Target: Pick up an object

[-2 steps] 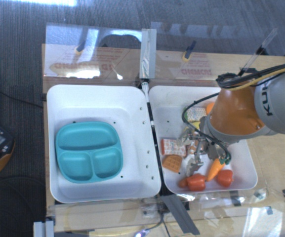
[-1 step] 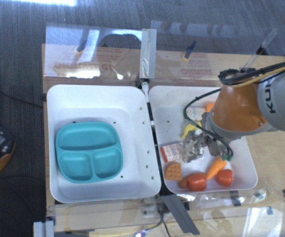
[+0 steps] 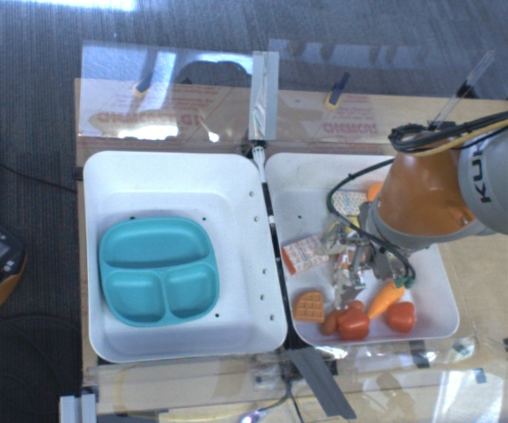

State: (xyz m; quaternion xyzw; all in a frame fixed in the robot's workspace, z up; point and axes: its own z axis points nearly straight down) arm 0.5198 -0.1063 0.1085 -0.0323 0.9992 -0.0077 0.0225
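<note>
The claw (image 3: 352, 276) hung amid toy food: round red plastic tomato (image 3: 353, 325) below, orange plastic carrot (image 3: 384, 300) right, red-and-white snack packet (image 3: 304, 254) left; its grip I couldn't tell.

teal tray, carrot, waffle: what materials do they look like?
Teal tray: likely moulded plastic, smooth with a soft sheen, one uniform colour, rounded compartment walls.
Carrot: probably a plastic toy, flat even orange with a green tip.
Waffle: probably plastic or rubber play food, tan with a moulded grid; too small to tell the finish.
</note>
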